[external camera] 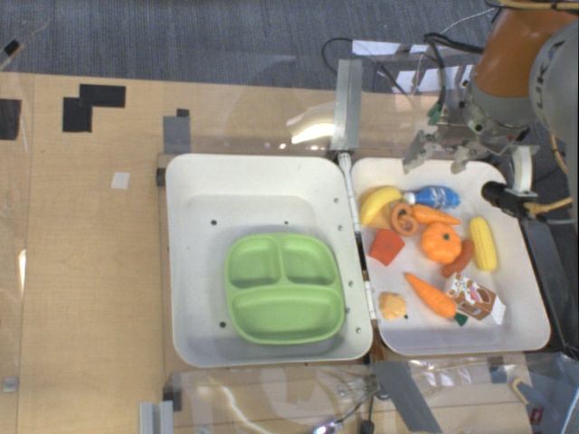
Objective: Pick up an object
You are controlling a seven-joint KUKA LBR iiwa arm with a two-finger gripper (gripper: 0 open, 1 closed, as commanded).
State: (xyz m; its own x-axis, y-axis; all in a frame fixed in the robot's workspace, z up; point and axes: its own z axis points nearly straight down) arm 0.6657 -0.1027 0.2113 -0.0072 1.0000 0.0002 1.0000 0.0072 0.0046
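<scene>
The arm comes in from the right, its orange band high at the top right corner, and the gripper [441, 152] hangs over the far edge of the right bin [534, 328]. Its two fingers stand apart, open, with nothing between them. They sit just above the bin's far rim, a little behind the blue bottle [436, 196].

The right bin is crowded toward its far left and middle. A banana [377, 202] lies near the far left corner, by the wall it shares with the left bin [194, 242]. Just beside it is an orange ring [403, 218], touching a small carrot [434, 214]. Below them a red block [386, 247] sits near the left wall, and an orange [441, 242] sits at the middle. A corn cob [483, 243] lies toward the right edge, with bare floor between it and the rim. A bigger carrot [429, 296] slants toward the near side, ending against a small carton [474, 300]. A tan lump [393, 306] rests near the near left corner. The near right corner and the strip along the right wall offer the most open floor.

The left bin holds a green tray [285, 288] set toward its near edge; its far half is bare white floor.
</scene>
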